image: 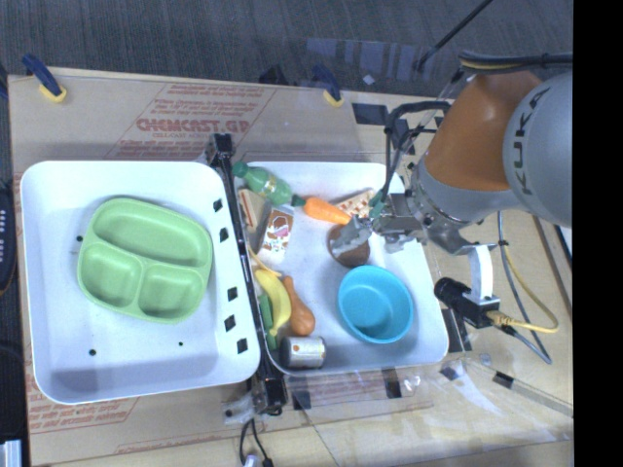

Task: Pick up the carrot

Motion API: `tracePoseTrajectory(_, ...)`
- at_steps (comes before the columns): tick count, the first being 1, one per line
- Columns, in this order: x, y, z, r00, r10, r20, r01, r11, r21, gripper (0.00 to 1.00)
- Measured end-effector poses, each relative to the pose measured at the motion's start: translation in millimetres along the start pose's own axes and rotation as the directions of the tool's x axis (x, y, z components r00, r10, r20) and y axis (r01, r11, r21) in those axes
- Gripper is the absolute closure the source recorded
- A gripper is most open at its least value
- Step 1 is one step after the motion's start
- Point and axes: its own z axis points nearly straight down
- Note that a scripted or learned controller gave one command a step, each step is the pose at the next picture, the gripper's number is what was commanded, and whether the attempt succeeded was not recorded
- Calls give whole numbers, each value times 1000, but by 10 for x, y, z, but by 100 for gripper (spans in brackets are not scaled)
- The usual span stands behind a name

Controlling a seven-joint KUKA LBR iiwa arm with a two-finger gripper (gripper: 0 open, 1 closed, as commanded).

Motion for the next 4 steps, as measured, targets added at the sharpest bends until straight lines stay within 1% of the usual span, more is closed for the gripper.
tracePoseTrajectory(1, -543, 697, 500, 986, 164, 3, -164, 986, 1, 0)
tracePoseTrajectory(2, -653, 1388, 1375, 966, 259, 2, -259, 966, -20, 0)
tracePoseTrajectory(3, -55, 775, 1404, 980, 197, 6, -197, 980, -12, 0)
tracePoseTrajectory(4, 206, 627, 1376, 945, 325, 33, -323, 945, -47, 0)
